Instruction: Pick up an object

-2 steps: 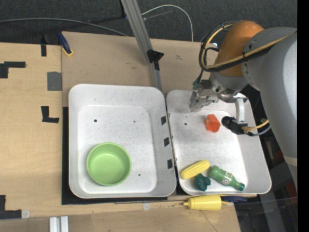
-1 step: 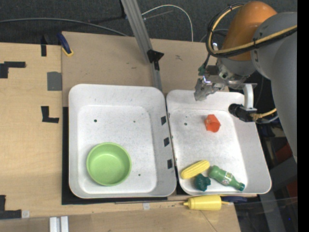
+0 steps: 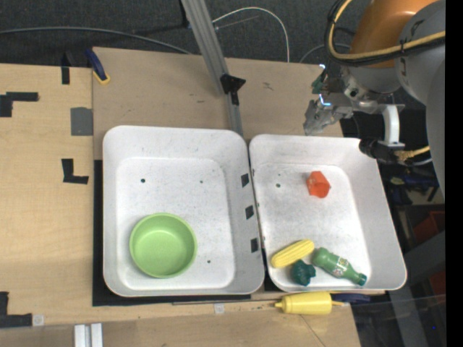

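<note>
Nearest the camera, a yellow bottle-shaped piece [image 3: 307, 303] lies on the bench just outside the right bin's [image 3: 376, 194] front rim. Inside that rim, in the front corner: a yellow corn cob [image 3: 291, 253], a small dark green lump [image 3: 303, 272] just beside it, and a green bottle [image 3: 338, 265] lying on its side, all three close together, cob and lump possibly touching. An orange-red block [image 3: 317, 184] sits alone toward the back of the same bin, well apart from the cluster. Left bin [image 3: 173, 143]: one lime green bowl [image 3: 163, 245], upright, front-left area. A grey metal strut [image 3: 208, 38] slants down from the top edge toward the seam between the bins. My gripper [image 3: 318, 118] hangs above the bench just behind the right bin's back rim, outside the bin, pointing down; the block is the nearest thing to it, with nothing between. My orange band [image 3: 387, 13] and grey wrist rise behind at upper right, partly cut off by the frame. I hold nothing. Whether my fingers are apart or together I cannot tell; they blur into dark clutter of cables and brackets.
</note>
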Robot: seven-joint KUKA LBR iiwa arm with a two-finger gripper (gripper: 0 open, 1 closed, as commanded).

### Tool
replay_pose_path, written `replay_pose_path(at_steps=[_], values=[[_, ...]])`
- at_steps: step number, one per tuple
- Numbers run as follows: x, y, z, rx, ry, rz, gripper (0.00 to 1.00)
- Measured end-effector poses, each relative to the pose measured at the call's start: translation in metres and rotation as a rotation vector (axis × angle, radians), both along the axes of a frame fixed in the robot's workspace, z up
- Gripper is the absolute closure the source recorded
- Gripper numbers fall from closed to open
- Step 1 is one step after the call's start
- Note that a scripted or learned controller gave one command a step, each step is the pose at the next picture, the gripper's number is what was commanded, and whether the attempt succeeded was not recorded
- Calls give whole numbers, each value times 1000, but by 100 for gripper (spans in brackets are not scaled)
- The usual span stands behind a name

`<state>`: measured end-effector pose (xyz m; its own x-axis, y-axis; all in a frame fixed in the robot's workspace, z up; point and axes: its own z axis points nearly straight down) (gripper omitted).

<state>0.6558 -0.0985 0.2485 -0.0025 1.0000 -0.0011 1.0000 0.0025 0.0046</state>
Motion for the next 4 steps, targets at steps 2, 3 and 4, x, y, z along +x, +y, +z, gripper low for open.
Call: replay_pose_path(at_steps=[2, 3, 4], values=[[-3, 54, -6, 2, 8, 4, 100], [-2, 103, -20, 2, 8, 3, 100], [-7, 151, -17, 3, 6, 4, 100]])
